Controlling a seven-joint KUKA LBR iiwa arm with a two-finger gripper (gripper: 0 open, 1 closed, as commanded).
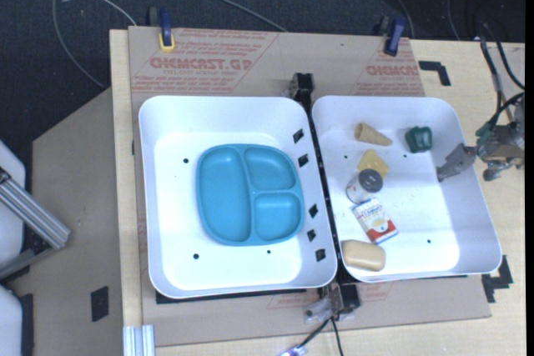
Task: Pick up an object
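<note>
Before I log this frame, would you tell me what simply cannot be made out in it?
- Gripper, camera view: small and blurred at the right bin's edge; whether it is open or shut cannot be told.
- Arm: cut off by the right frame edge.
- Can: label too small to read.
- Red-and-white packet: print too small to read.
- Green object: too small to identify.

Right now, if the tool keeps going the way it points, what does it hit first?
Probably the green block: the tool points left across the right bin, with the block nearest that line. Height is unclear, so it might pass above.
</note>
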